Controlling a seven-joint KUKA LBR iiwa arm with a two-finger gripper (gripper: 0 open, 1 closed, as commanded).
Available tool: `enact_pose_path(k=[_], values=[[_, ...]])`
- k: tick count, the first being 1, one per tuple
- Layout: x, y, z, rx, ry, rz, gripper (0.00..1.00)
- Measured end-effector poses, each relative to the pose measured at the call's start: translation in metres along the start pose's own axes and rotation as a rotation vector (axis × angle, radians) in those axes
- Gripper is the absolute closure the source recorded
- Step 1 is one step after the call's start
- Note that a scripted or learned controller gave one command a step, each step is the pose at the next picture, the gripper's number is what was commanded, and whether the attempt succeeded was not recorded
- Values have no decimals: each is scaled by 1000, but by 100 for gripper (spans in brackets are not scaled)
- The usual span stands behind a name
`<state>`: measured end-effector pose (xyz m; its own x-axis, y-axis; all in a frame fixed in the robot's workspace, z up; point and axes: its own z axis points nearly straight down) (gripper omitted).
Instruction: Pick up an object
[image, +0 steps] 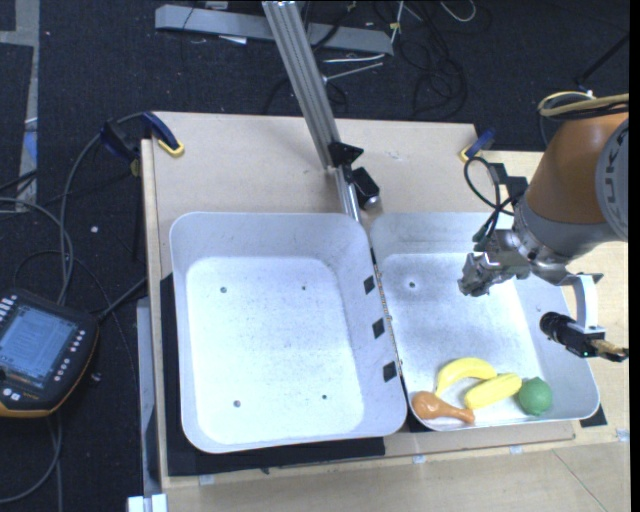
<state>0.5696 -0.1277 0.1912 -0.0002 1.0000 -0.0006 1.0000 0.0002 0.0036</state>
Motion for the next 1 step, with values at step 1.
enact_pose_path(k=[1], values=[[0, 1, -21, 2, 0, 0, 100]])
